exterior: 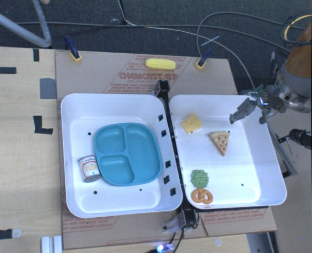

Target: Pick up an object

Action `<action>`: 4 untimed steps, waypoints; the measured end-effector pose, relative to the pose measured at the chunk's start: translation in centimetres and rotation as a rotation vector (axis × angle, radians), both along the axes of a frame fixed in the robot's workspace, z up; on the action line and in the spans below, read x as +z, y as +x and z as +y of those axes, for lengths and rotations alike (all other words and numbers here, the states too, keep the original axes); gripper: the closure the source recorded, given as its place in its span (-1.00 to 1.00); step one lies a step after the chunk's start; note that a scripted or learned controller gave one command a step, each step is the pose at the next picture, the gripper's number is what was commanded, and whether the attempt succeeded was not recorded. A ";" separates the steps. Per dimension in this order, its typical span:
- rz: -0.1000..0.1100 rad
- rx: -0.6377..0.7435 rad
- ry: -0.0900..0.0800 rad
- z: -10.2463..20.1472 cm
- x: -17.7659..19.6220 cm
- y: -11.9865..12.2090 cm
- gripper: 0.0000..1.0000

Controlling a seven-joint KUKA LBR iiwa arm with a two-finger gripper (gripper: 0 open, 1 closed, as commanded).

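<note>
Here we see the claw (253, 112) hovering over the far right corner of the right bin (266, 165), its two dark fingers (240, 112) spread apart with nothing between them. The grey arm (298, 88) enters from the right edge, its orange band above the wrist.

In the right bin we count four toy foods. A yellow cheese block (192, 124) lies in the far left part, near the divider between the bins. A pizza slice (220, 141) lies to its right and a little nearer, roughly mid-bin, well apart from the claw. A green broccoli piece (200, 178) sits in the near left part, and a brown pretzel (202, 196) lies just beside it, on its near side, close to the bin's near rim.

In the left bin (74, 109) we see a blue divided plate (127, 153) with three compartments, lying flat in the middle. A small can (89, 168) lies tilted at the plate's left edge, touching or almost touching it.

Beyond the bins, on the cardboard sheet (93, 73) covering the tabletop (19, 141), a yellow banana-like object (160, 64) lies at the far side, between two blue and yellow clamps (71, 48).
</note>
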State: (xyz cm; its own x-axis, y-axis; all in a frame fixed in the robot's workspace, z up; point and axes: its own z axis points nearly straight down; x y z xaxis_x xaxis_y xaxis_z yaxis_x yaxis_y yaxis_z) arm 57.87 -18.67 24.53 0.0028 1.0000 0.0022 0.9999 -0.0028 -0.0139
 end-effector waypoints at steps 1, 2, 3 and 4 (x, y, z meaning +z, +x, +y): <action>-0.013 0.004 -0.003 0.1 0.8 0.2 -1.00; -0.009 0.005 -0.002 1.0 -5.1 0.4 -1.00; -0.008 0.004 -0.002 1.8 -10.2 1.0 -1.00; -0.008 0.004 -0.002 1.8 -15.7 0.9 -1.00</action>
State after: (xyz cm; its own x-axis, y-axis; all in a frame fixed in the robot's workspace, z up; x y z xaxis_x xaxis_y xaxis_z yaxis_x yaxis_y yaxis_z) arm 58.75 -16.82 8.87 -0.0016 1.0000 -0.0002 1.0000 0.0016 -0.0056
